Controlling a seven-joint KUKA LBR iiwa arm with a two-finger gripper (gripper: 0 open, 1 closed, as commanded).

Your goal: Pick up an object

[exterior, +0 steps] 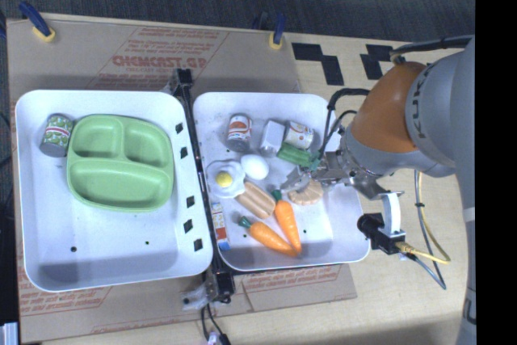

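Nearest the camera, two carrots are seen lying at the near edge of the right bin, one angled along the near wall and the other standing more upright beside it, their tops meeting. Just to their left a hot dog is laid at a slant, and a fried egg and a white egg are placed beyond it. A narrow packet is seen against the bin's left wall. Farther back, a small can, a grey wrapped item and a green-banded can on its side are set in a row.

The hand is lowered into the right half of this bin, reached in from the right under the orange-banded wrist. A round tan cracker-like piece lies directly beneath and just near of the hand, touching or almost touching its tips; a green item is seen just beyond it. Whether the hand is released or clenched cannot be told, as the tips are blurred against the clutter.

In the left bin, a green divided tray is placed toward the far side, with a small patterned cup just beside its far left corner. Both bins are borne by a tabletop covered with cardboard.
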